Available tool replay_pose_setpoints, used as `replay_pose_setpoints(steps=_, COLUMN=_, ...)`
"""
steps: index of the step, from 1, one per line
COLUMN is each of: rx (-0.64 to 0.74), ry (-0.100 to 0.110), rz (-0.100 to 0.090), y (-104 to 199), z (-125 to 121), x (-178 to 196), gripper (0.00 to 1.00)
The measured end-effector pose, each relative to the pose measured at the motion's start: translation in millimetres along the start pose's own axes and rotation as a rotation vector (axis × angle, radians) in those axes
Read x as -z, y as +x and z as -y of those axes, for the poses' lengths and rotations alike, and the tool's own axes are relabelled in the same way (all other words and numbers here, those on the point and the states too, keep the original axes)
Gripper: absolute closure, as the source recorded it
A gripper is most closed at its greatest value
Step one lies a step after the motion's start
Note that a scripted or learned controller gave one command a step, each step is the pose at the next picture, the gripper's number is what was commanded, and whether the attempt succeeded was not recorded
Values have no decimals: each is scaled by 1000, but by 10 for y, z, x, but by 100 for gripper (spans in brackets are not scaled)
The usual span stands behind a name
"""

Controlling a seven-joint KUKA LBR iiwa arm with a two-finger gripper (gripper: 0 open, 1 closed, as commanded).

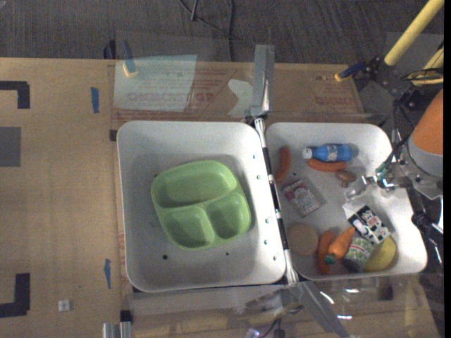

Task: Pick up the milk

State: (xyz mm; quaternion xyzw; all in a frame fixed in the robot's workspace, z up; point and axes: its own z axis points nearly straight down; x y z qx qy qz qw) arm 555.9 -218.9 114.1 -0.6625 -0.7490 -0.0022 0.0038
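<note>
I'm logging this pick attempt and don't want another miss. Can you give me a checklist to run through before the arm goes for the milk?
1. Milk carton located, lying in the right bin: ok.
2. Gripper over the right bin: ok.
3. Gripper directly above the carton: not ok, it sits toward the far side of it.
4. Finger opening: cannot tell.
5. Room around the carton: not ok, the banana and green carton crowd its near side.
6. Carton already held: not ok, it lies on the bin floor.
</note>
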Motion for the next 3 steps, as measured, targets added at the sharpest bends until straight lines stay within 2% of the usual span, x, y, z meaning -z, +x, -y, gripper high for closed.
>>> replay_pose_setpoints(steps=1, rx=29, ry=-4, rz=-8, y=137, z=622, x=-282, gripper=0)
replay_pose_setpoints(steps=2, rx=21, ry=-10, rz=8, y=59, z=629, x=-168, gripper=100)
replay_pose_setpoints(steps=3, rx=14, ry=-2, rz=9, y=730, z=672, x=627, gripper=100)
